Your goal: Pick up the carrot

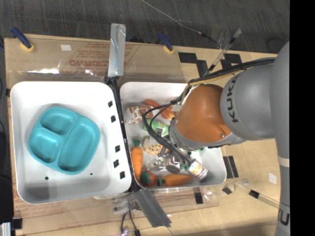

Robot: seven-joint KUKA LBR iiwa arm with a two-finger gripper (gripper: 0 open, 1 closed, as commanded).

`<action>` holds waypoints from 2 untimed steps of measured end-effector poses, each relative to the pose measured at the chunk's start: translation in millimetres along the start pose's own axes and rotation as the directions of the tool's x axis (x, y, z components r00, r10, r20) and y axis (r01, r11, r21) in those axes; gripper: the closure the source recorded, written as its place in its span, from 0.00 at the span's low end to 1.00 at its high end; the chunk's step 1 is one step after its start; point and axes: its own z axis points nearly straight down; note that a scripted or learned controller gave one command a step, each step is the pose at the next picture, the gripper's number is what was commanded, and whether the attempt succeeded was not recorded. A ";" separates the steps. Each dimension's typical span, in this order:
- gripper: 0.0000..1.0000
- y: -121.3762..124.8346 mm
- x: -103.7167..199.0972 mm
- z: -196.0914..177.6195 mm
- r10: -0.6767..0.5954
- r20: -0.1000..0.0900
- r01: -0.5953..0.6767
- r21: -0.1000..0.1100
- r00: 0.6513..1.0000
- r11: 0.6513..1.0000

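One carrot (137,160) lies upright along the left wall of the right bin (216,168), orange with its tip toward the front. A second carrot (173,179) lies flat along that bin's front wall, with a green top at its left end. My gripper (168,163) hangs low over the front middle of the right bin, between the two carrots and just above the flat one. The grey arm and its orange band (201,117) cover much of the bin behind it. Nothing orange shows at the gripper's tip.
The right bin also holds a small can (198,170), a speckled cookie (151,145), a green item (158,127), a packet (134,114) and red-orange food (153,103). A teal divided plate (64,139) sits in the left bin (22,97).
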 end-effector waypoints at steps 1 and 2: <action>0.00 -1.9 -0.7 -1.2 -0.136 0.002 0.136 0.002 0.991 0.991; 0.00 -4.7 -16.1 10.3 -0.529 -0.033 0.529 -0.025 0.848 0.848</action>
